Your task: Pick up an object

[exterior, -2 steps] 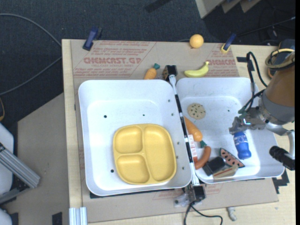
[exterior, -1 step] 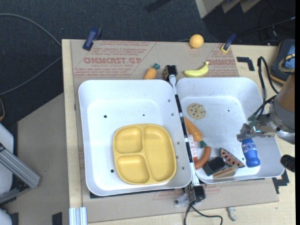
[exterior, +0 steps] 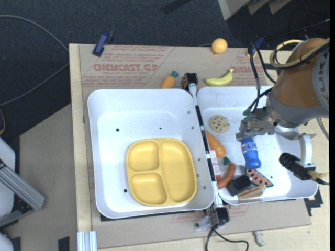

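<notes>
My gripper (exterior: 253, 131) hangs over the right bin (exterior: 293, 190), reaching in from the right under the grey and orange arm (exterior: 301, 85). A blue bottle (exterior: 250, 153) lies directly beneath it, its upper end touching or just under the gripper; whether it is gripped is hidden. Left of the bottle in the same bin lie a round cookie (exterior: 219, 123), an orange carrot-like piece (exterior: 216, 145) and a red sausage-like piece (exterior: 226, 175). A black block (exterior: 241, 184) and a brown studded slab (exterior: 258, 178) sit at the bin's near edge.
The left bin (exterior: 104, 114) holds a yellow divided plate (exterior: 159, 171). Behind the bins on the board lie a banana (exterior: 220, 78), an orange ball (exterior: 220, 46), a small orange toy (exterior: 168, 81) and a blue clip (exterior: 102, 43). A black fitting (exterior: 294, 166) juts out beside the arm.
</notes>
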{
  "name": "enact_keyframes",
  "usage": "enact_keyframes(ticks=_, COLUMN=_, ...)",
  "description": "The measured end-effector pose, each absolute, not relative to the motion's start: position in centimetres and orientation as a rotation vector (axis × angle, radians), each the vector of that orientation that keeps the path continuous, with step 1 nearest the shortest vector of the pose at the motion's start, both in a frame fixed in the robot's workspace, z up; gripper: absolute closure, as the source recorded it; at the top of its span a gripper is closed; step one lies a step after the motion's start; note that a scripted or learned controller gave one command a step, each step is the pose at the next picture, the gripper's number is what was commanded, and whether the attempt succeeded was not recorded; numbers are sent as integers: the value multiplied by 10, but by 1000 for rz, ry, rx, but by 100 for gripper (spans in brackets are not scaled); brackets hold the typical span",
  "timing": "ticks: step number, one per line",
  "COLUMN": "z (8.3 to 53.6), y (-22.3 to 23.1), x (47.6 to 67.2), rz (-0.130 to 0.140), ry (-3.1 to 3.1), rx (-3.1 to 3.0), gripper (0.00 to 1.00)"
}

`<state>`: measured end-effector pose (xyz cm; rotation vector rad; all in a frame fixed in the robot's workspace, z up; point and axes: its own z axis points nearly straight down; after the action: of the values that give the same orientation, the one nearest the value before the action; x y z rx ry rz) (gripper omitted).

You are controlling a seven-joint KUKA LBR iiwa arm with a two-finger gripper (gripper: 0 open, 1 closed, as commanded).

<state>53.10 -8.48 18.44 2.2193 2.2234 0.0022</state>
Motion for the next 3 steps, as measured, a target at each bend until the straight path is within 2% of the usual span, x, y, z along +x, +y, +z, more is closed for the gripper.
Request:
enact_keyframes(ticks=1, z=126, y=-122, x=561, rz=-2, ry=2221, rx=2222, gripper=100)
enact_keyframes(ticks=2, z=127, y=-122, x=562, rz=-1, ry=2221, rx=2221, gripper=0)
enact_keyframes(ticks=3, z=102, y=-223, x=494, rz=0, ry=2224, rx=2223, gripper=0)
